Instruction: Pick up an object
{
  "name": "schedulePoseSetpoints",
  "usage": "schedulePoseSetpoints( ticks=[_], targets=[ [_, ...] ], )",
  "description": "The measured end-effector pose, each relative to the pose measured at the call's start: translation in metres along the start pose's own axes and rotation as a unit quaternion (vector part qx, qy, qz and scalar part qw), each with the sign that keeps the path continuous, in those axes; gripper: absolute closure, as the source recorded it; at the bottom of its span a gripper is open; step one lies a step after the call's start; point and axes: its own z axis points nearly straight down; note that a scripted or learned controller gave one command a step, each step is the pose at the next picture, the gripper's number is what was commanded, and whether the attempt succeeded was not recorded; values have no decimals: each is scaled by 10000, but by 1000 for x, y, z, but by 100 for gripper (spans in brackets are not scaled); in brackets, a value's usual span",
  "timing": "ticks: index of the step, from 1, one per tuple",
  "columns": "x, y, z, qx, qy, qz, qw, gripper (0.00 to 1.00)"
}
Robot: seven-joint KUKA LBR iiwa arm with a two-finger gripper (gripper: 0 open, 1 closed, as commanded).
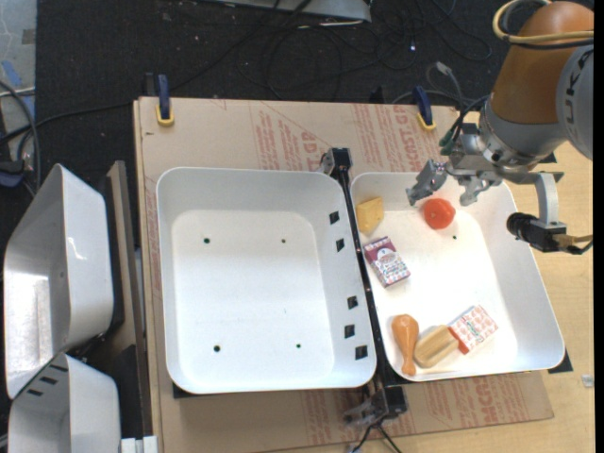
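Hovering over the right bin (528, 281), my gripper (444, 189) has fingers spread either side of the tomato (438, 213); next I'd lower and close.

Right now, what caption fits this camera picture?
Open gripper hovering around a red ball in the right bin.
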Motion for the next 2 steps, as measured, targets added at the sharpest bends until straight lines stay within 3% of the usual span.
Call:
schedulePoseSetpoints(
  ticks=[1,2],
  targets=[
    [-48,24,99,28,-5,30,10000,0],
    [-52,31,146,5,-4,13,10000,0]
  ],
)
